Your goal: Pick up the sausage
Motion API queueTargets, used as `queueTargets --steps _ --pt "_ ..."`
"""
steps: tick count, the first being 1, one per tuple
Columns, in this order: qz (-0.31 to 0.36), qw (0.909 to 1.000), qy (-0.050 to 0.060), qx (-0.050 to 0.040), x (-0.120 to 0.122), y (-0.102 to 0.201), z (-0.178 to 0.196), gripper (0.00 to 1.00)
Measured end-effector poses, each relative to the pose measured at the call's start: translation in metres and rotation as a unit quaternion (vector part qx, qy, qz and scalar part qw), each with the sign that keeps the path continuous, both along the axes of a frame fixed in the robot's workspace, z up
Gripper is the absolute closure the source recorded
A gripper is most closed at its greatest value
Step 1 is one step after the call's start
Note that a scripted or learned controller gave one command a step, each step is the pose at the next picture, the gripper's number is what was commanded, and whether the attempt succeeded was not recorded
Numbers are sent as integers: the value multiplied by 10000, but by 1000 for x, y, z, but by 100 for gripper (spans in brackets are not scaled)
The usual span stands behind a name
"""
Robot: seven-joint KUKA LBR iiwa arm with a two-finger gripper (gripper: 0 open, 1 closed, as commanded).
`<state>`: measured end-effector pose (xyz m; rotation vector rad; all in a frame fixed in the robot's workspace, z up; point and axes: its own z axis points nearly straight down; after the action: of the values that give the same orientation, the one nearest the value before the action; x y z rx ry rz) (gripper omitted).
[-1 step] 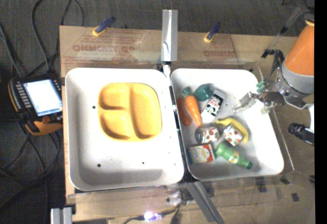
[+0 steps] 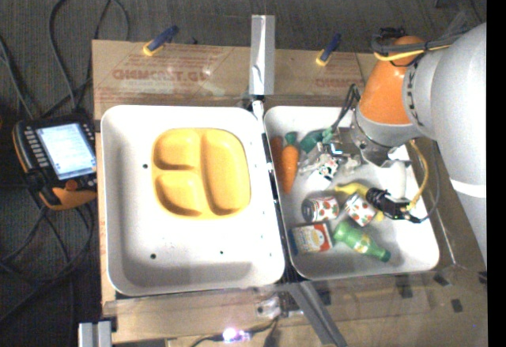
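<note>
- Two-finger claw [image 2: 328, 154]: down in the clutter of the shallow white right-hand bin [image 2: 427, 262]. Impossible to judge from above whether released or clenched; nothing plainly gripped.
- Directly under and beside the claw: small black-and-white bits [image 2: 322, 171], too jumbled to name.
- Just beside the claw, toward the divider between the bins: a teal-green plastic piece [image 2: 312, 138], shape unclear.
- One step beyond that: an orange plastic carrot with a green top [image 2: 286, 165], lying lengthwise along the bin wall.
- Sausage: not picked out with certainty. Best candidate is a dull reddish-brown strip [image 2: 274, 160] on the carrot's far side from the claw, pressed against the bin wall. Equally possible: buried under the claw.
- Handling, as a judgement: probably a light toy, smooth and round, apt to roll or slip out. Best taken at mid-length, across the short width. Little room if wedged between carrot and wall.
- Below the claw: a yellow banana-like piece [image 2: 348, 191], two small printed tins [image 2: 320, 208], a red-and-white carton [image 2: 310, 238], a green plastic bottle [image 2: 360, 242].
- Behind the claw: grey arm with orange band [image 2: 387, 96], covering that corner of the bin.
- Well apart, in the left-hand bin [image 2: 118, 258]: a yellow sectioned plastic plate [image 2: 202, 171].
</note>
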<state>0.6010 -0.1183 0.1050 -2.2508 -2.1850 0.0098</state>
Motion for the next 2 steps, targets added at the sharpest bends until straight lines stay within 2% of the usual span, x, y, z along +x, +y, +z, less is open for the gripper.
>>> queueTargets --steps 1,2 --pt "379 9992 -119 -21 -72 21 -15 0" --pt "377 9992 -101 -2 -71 22 -8 100"
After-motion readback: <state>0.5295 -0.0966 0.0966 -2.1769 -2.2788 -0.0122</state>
